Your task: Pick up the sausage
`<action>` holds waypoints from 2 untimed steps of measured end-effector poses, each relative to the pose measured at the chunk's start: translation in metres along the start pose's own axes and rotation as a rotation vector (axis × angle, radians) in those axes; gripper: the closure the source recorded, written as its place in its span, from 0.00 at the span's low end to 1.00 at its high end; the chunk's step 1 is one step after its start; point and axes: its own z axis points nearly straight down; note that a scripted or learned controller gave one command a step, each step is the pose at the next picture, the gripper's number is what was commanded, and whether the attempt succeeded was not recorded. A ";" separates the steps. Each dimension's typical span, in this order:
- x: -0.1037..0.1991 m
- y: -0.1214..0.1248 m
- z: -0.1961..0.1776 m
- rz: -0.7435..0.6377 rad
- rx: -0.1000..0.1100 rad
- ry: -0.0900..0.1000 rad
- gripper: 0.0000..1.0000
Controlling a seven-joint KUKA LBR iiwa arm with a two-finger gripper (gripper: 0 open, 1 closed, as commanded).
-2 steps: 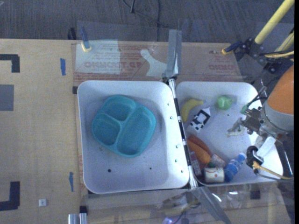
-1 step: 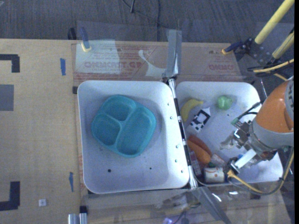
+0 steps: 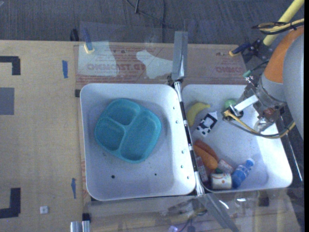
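**Status:** no part of the task is yet done, as far as the view shows. The orange-brown, tapered sausage (image 3: 206, 156) lies flat in the shallow white bin on the view's right (image 3: 275, 178), along its left wall toward the near corner.

**Neighbours:** 1 small white-and-red can (image 3: 221, 181) and 1 blue plastic bottle (image 3: 242, 172) sit just beside its lower end. A black-and-white patterned cube (image 3: 207, 123) and a yellow banana-shaped piece (image 3: 198, 111) lie farther up the same wall.

**Hand:** the hand (image 3: 265, 115) hangs over the far right part of that bin, well apart from the sausage and diagonally across from it. Whether it is open or closed cannot be told from this view.

**Remaining, in my judgement:** everything, namely travel across the bin, descent over the sausage, closing and lift. The can crowding the lower end favours a grasp nearer the middle.
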 end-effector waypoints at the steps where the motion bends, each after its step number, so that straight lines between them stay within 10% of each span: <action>1: -0.012 -0.035 0.077 -0.006 -0.004 0.006 0.00; 2: 0.010 -0.026 0.001 -0.005 0.000 0.000 0.00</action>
